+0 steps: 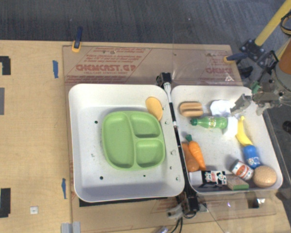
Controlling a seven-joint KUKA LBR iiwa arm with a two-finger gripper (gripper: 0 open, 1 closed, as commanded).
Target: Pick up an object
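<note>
The right bin [271, 144] holds a hot dog [190, 108], a green bottle [211, 123] lying on its side, a crumpled white item [220, 107], a yellow banana [242, 133], a blue bottle [251, 156], a small red-and-white can [241, 170], a brown ball [265, 176], a carrot [196, 152] and a black-and-white carton [213, 177]. My gripper [241, 104] hangs over the bin's far right part, just right of the white item and above the banana's top end. Nothing is visibly held in it.
The left bin [82, 130] carries a green divided plate [133, 140] and a yellow-orange fruit [154, 107] near its far right corner. A dark ridge [173, 125] separates the bins. The arm and its cables [276, 81] crowd the right side.
</note>
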